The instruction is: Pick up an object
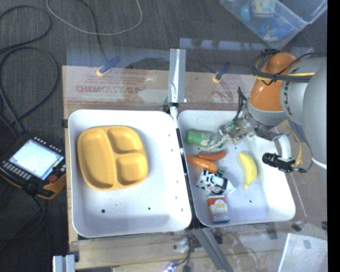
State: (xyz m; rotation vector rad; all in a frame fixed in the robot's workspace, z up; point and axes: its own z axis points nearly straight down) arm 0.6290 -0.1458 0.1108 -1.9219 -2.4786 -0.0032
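Observation:
The right bin (276, 211) holds several objects. A green bottle-like item (196, 138) lies at its upper left. Two orange sausages (208, 156) lie just below it, one above the other. A yellow banana (248, 169) rests in the middle right. A black-and-white item (212, 182) and a small carton (218, 209) sit toward the front. My gripper (223, 135) reaches in from the right and hovers low by the green item's right end, just above the sausages. Nothing shows between its tips.
The left bin (127, 215) bears a yellow compartment tray (112, 156). A metal post (177, 74) stands behind the seam between the bins. A teach pendant (33, 162) and cables lie left of the bench. A clear plastic box (279, 16) sits at the back right.

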